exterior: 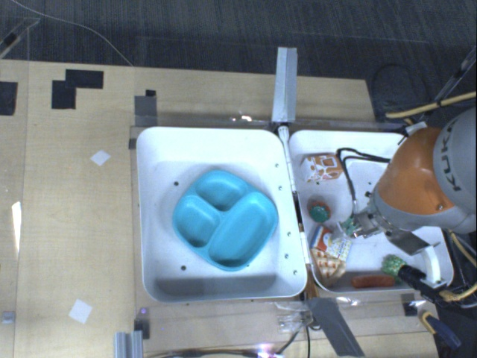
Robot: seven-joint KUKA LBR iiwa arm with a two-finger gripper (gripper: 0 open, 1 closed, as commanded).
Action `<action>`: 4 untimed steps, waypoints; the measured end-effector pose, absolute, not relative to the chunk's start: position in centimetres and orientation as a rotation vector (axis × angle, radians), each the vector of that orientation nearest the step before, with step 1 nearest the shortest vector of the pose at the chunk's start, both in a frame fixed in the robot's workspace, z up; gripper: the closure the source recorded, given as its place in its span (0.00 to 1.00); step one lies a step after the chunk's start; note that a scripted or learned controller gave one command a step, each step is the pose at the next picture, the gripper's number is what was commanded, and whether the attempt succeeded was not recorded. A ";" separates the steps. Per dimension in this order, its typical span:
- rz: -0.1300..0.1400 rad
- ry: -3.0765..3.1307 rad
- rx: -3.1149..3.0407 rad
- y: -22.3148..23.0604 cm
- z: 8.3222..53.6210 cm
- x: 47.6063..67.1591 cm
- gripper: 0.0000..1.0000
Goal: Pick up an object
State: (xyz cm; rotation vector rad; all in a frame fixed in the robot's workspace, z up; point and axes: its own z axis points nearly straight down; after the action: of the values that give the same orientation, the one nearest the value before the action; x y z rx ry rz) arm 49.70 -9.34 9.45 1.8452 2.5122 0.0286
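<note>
the arm (pixel 428 177) runs off the right edge and covers much of the right bin (pixel 373 144). the hand (pixel 349 228) is too small to read. small items beneath it blur together, partly hidden.

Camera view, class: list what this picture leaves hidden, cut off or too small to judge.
- Gripper: too small and cluttered to judge its state.
- Right bin: the arm covers much of its floor.
- Printed packet: its print is too small to read.
- Arm: cut off by the right edge.
</note>
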 end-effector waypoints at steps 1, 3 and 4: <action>0.018 2.498 1.852 -10.0 9.4 49.6 0.00; 0.011 2.832 1.331 -9.2 11.5 50.9 1.00; 0.007 2.838 1.319 -9.2 9.0 58.4 1.00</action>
State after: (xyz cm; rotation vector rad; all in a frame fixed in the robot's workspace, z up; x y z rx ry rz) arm 58.38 -9.18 8.95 1.3193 2.8376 0.0073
